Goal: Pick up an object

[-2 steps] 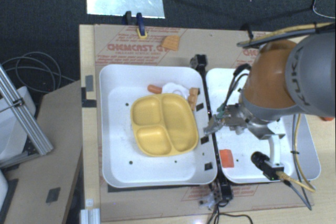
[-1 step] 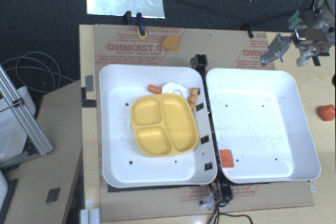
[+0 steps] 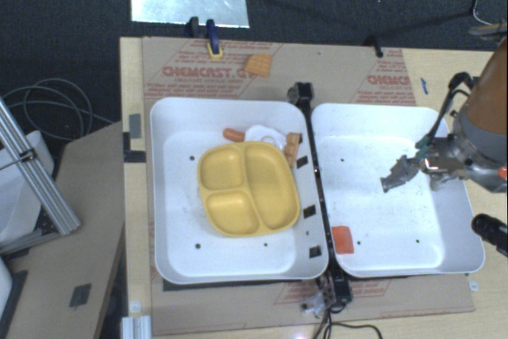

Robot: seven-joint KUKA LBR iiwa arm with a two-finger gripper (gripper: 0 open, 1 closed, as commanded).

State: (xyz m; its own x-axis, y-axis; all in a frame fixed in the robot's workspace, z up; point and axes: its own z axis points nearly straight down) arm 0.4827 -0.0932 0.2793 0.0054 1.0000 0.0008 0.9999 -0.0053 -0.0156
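My gripper [image 3: 396, 175] hangs over the middle of the right bin [image 3: 452, 250], reaching in from the right. A small orange block [image 3: 341, 239] lies at that bin's near left corner, well apart from the gripper. In the left bin [image 3: 171, 194] a yellow divided plate [image 3: 248, 188] fills the middle. Behind the plate lie a small orange sausage-shaped piece [image 3: 233, 135], a white piece [image 3: 265, 136] and a tan block [image 3: 293, 145].
A tan sponge-like piece [image 3: 258, 64] rests on the cardboard behind the bins, near a blue and yellow clamp [image 3: 213, 40]. A black divider [image 3: 311, 179] with clips runs between the two bins. Cables and a metal frame [image 3: 32, 171] stand at the left.
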